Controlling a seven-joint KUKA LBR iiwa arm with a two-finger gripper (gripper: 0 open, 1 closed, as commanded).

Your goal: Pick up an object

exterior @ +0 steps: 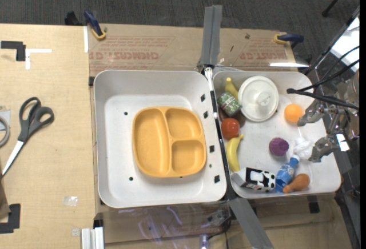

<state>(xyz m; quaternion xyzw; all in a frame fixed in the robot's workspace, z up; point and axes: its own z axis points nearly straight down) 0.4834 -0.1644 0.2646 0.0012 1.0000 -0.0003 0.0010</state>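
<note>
Task's things: a crowd of small objects is seen in the right bin (pixel 320 185), none lifted.
Orange ball (pixel 293 112): round, plain orange, lying near the bin's right wall, just beside the gripper (pixel 321 132).
Purple ball (pixel 278 146): dull violet, set near the bin's middle, apart from the others.
White bowl (pixel 258 98): turned upside down at the bin's far end, touching a green can (pixel 230 104).
Left wall row: a red tomato (pixel 230 127) and a yellow banana (pixel 233 152) are lined along the divider.
Near edge: a black-and-white box (pixel 258 179), a blue bottle (pixel 286 171) and an orange carrot-like toy (pixel 297 183) are packed close together.
Gripper: placed low over the bin's right side; the width of the jaws cannot be told, and nothing is seen held.
Left bin (pixel 108 145): a yellow divided plate (pixel 170 141) is held in it.
Table (pixel 46 185): scissors (pixel 27 123) are laid well to the left.
</note>
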